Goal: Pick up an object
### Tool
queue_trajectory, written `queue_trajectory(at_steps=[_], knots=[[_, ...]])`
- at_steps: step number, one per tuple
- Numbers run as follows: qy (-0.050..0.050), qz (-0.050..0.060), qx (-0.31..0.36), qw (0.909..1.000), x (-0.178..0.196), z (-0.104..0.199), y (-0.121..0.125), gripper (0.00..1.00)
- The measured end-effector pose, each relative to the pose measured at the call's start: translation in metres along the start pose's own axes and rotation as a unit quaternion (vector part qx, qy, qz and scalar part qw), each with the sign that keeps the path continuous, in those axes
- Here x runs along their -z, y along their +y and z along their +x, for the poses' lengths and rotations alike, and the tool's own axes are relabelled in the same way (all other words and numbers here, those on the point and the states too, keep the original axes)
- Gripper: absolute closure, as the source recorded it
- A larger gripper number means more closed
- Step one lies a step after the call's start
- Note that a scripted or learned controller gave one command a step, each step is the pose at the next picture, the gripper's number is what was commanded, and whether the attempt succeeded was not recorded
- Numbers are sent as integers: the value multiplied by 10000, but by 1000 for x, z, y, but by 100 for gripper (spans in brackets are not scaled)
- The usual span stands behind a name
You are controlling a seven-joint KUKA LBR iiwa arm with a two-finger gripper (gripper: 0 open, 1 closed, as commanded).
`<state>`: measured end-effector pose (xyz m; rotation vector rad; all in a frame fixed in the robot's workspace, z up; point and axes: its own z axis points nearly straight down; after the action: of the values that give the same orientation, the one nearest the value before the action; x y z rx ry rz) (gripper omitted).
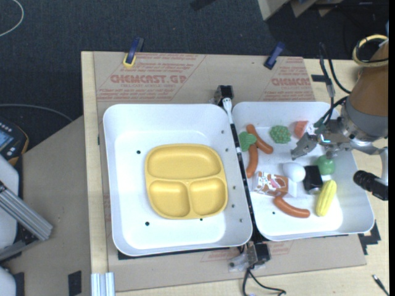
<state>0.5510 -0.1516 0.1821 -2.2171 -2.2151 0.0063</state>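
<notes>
The right bin (355, 217) holds several toy foods: three orange sausages (291, 207), (252, 160), (260, 139), a green broccoli piece (279, 134), a green leafy piece (247, 141), a yellow corn cob (325, 197), a white ball (295, 171), a black block (312, 179), a red-and-white packet (271, 182), a small green item (326, 164) and a reddish piece (300, 128). My gripper (302, 148) hangs over the right bin's upper middle, between the reddish piece and the white ball. I see nothing held in it.
The left bin (123, 134) carries a yellow divided plate (185, 180). A black clamp (224, 94) sits at the top of the seam between the bins. The arm's grey wrist (364, 119) covers the right bin's far right corner.
</notes>
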Motion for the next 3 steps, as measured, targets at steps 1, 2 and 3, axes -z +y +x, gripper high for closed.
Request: queue_trajectory(at_steps=[1,2,3], knots=[[0,-11,4,10000,-44,5,3,0],[-42,-137,6,9999,-76,3,9,0],[-64,-143,-6,9999,-67,1,8,100]])
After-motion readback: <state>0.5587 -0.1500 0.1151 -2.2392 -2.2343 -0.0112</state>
